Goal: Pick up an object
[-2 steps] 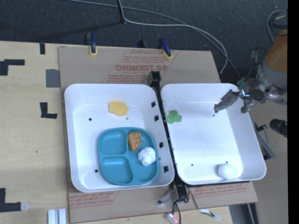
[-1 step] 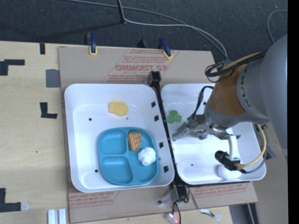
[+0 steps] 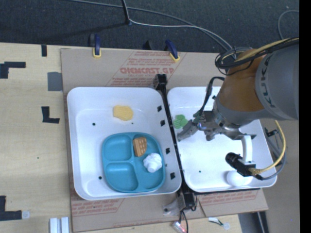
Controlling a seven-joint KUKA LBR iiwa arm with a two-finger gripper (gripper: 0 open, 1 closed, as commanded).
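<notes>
A small green object [image 3: 179, 121] lies in the right bin [image 3: 214, 176], close to its left wall. My gripper [image 3: 187, 130] hangs low over that bin, just below and to the right of the green object and very near it; I cannot tell whether they touch. A white rounded object [image 3: 236, 178] rests in the right bin's near right corner, partly behind a black fitting on the arm. The arm's grey and orange body hides much of the bin's right side.
The left bin [image 3: 82, 130] holds a blue divided plate [image 3: 119, 174] bearing a brown waffle-like piece [image 3: 139, 146] and a white lump [image 3: 152, 162]. A yellow piece [image 3: 123, 112] lies on the bin floor behind the plate. A black divider [image 3: 168, 125] separates the bins.
</notes>
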